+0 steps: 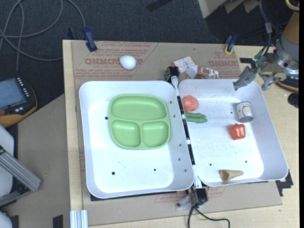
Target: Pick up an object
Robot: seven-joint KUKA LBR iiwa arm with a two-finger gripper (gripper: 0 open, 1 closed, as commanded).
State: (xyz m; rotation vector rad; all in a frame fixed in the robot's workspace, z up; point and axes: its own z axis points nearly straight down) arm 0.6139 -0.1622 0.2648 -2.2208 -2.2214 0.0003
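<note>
the gripper point(255, 78) hangs over the right bin's point(273, 141) far edge, fingers spread apart with nothing between them. just below it in that bin lies a small can point(243, 111), then a red pepper point(238, 131). the left bin point(90, 141) holds a green divided plate point(139, 121).

Brightness: even and fairly bright on both white bins point(95, 175).
Glare: the bin floors wash out close to pure white (little surface detail survives).
Shadows: short, soft, beside the green plate point(139, 120).
Far floor: dark, dim.
Sharpness: mildly soft overall; gripper point(254, 77) at far right slightly blurred.
</note>
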